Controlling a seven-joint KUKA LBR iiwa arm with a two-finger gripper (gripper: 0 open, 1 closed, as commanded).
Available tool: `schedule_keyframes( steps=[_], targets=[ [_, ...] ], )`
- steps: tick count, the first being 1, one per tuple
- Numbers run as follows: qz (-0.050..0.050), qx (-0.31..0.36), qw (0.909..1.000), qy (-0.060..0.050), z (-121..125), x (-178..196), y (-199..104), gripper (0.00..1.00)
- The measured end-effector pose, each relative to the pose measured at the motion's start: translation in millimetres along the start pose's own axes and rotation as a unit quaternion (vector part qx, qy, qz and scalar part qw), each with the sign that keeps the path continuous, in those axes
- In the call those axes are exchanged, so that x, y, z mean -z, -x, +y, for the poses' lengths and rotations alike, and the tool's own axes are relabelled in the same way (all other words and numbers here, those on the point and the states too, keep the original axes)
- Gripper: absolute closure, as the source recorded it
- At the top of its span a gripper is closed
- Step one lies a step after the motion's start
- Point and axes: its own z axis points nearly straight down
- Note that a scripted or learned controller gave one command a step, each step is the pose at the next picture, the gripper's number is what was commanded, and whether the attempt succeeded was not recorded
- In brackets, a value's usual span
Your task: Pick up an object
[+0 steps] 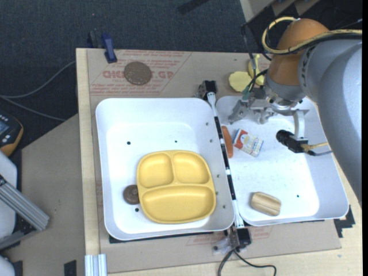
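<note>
My gripper hangs over the far left corner of the right bin, under the orange wrist band. Just in front of it lie an orange stick-shaped piece against the bin's left wall and a small white packet with red and blue print. A tan wooden block rests near the bin's front edge. None of these touches the gripper. In the left bin sit a yellow divided plate and a small brown disc at the plate's left edge.
A yellow lump lies on the bench behind the right bin, close to the wrist. A brown round disc and a blue clip sit on the cardboard behind the left bin. The arm covers the right bin's far right side.
</note>
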Motion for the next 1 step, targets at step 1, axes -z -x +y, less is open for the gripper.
schedule_keyframes(
  steps=[1],
  targets=[
    [0.0, 0.0, 1.0, -0.002, -1.5, -0.1, -0.3, 0.0]
  ],
)
